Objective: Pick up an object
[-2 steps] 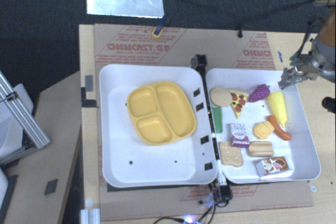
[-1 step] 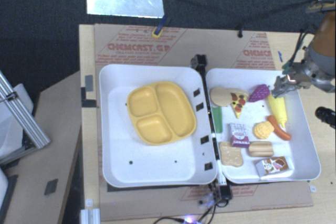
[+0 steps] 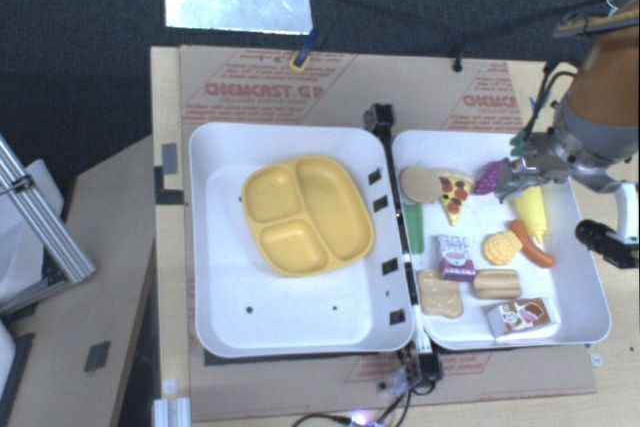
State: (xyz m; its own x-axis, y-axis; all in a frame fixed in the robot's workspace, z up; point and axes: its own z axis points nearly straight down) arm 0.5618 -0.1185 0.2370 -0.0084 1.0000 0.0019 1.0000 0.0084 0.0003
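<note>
Nearest the camera, a small printed carton (image 3: pixel 519 316) lies at the right bin's (image 3: pixel 590 320) front edge. Beside it: tan bun (image 3: pixel 496 283), flat cracker shape (image 3: pixel 440 296), purple packet (image 3: pixel 456 258), ridged orange round (image 3: pixel 500 247). Toward the rear: pizza wedge (image 3: pixel 454 195), pale oval (image 3: pixel 422 183), purple grapes (image 3: pixel 488 178), glossy yellow corn (image 3: pixel 532 211), orange sausage (image 3: pixel 530 245). Left bin (image 3: pixel 215 245) carries a smooth yellow three-part plate (image 3: pixel 303 213). Metallic claw (image 3: pixel 524 171) hangs over grapes and corn; grip cannot be told.
</note>
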